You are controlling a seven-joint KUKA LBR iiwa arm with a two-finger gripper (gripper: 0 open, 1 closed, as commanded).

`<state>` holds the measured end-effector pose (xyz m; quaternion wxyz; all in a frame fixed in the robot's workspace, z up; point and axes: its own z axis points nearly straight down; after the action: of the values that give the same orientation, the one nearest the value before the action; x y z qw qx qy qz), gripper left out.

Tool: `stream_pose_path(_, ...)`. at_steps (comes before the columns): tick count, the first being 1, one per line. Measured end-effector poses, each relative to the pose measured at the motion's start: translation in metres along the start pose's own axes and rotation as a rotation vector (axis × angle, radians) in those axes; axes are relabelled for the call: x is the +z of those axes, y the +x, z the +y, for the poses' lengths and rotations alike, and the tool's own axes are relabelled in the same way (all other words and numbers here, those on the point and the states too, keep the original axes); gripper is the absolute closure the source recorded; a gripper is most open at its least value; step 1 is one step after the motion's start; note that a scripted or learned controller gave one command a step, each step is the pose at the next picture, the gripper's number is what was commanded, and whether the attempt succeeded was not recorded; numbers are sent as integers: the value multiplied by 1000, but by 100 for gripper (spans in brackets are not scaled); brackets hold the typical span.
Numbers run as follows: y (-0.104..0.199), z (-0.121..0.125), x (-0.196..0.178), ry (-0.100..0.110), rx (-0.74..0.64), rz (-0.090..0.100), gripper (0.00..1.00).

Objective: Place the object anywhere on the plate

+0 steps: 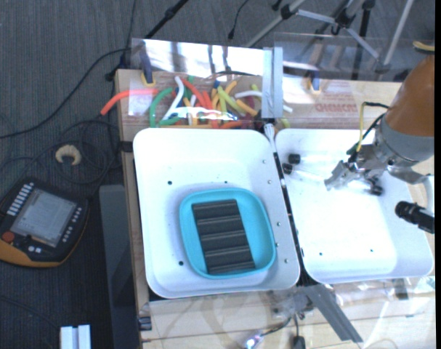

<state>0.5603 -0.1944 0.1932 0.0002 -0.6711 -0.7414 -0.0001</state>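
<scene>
We see two shallow white bins side by side on the bench; in the left bin (162, 158) sits a blue plate (260, 227) of rounded rectangular shape, and on it lies a dark grey ribbed block (221, 236), flat, its long side running away from us, well inside the plate's rim; the arm (416, 107), grey with an orange band, reaches in from the right over the right bin (351, 246), and its gripper (339, 177) hangs low over that bin's far half, pointing toward the divide between the bins; we cannot tell how its jaws stand, as the tip is small and blurred; the block lies well apart from the gripper, in the other bin, with the bin walls between them; behind the left bin lies a tangle of coloured tubes (198, 104); on the floor at left rests a control pendant (35, 224)
</scene>
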Motion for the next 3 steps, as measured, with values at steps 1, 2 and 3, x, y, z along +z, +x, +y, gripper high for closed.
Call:
stream_pose_path(1,68,-32,52,0,-142,-6,100)
stream_pose_path(2,51,-34,47,-10,-122,-32,0)
stream_pose_path(3,-13,-2,40,1,-168,-3,0)
